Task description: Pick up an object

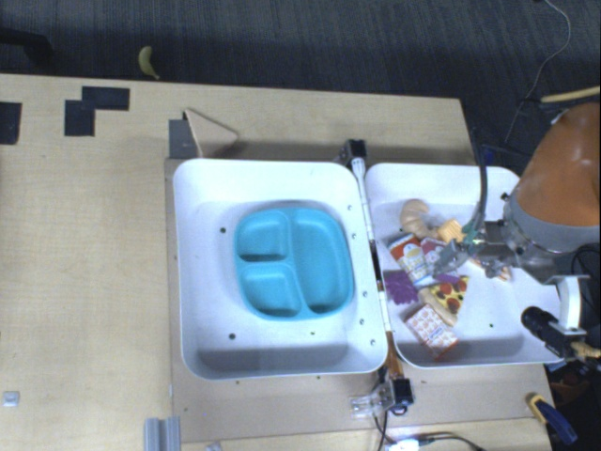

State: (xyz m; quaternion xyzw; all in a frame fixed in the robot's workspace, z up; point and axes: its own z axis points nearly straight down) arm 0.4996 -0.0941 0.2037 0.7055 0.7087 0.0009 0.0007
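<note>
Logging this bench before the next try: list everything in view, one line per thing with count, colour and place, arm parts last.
white bins: two, white, side by side on the bench
divided tray: one, blue, three compartments, in the left bin
small toy items: a cluster, mixed purple, red, yellow and tan, in the right bin; exact count unclear
yellow item: one, on the dark floor beyond the bench
tape patches: several, black, bench top left
arm: one, orange band, over the right bin
gripper: one, grey, at the toy cluster
</note>
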